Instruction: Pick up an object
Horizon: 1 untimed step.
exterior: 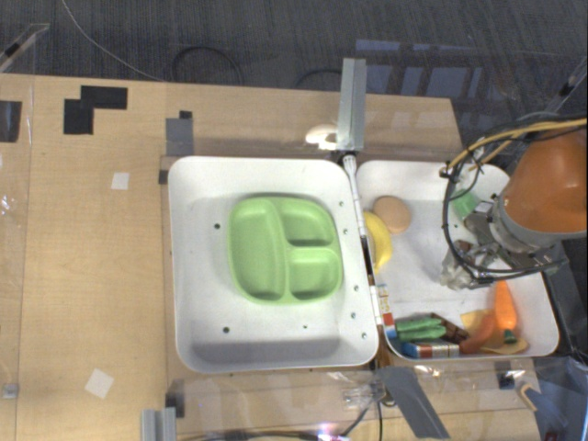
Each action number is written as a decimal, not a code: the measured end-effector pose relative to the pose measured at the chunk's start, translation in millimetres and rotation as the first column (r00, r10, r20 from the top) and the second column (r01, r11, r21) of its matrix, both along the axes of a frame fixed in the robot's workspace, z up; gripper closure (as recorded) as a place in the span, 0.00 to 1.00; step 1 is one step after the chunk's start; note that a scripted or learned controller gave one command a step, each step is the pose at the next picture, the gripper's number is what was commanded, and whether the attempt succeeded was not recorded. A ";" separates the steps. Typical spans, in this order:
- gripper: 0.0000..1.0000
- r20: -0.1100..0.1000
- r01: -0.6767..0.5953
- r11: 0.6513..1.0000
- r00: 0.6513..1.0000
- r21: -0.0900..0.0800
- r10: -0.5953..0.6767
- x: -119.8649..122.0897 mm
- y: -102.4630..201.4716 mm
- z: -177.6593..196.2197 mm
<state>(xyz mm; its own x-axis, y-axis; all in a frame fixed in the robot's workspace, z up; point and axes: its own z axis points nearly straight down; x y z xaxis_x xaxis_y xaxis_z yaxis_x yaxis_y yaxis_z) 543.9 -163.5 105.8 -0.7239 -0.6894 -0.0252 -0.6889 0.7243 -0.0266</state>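
The right bin (418, 177) holds a yellow banana (378, 240) against its left wall, with a tan egg-like ball (393, 213) just above it. An orange carrot (504, 306) lies at the bin's lower right, beside a brown and yellow piece (485, 333). Green and red markers (424, 331) lie along the front wall. A green object (465, 205) peeks out by the arm. My gripper (462, 271) reaches down into the right bin's middle right, under the orange band (549, 186), close to the carrot. Its fingers are hidden by the wrist and cables.
The left bin (197, 338) carries a green divided tray (283, 248). A metal post (351, 99) stands behind the wall between the bins. Wooden bench surface (83, 246) spreads to the left.
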 end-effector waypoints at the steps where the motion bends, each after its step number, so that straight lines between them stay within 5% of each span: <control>1: 1.00 -0.011 0.140 0.990 0.990 0.000 -0.140 79.2 -21.3 187.6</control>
<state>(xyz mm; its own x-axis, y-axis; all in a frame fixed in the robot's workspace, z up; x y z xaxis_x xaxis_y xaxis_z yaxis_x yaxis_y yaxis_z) 623.1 -184.7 293.4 -0.8133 -0.5815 -0.0175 -0.5813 0.8135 -0.0187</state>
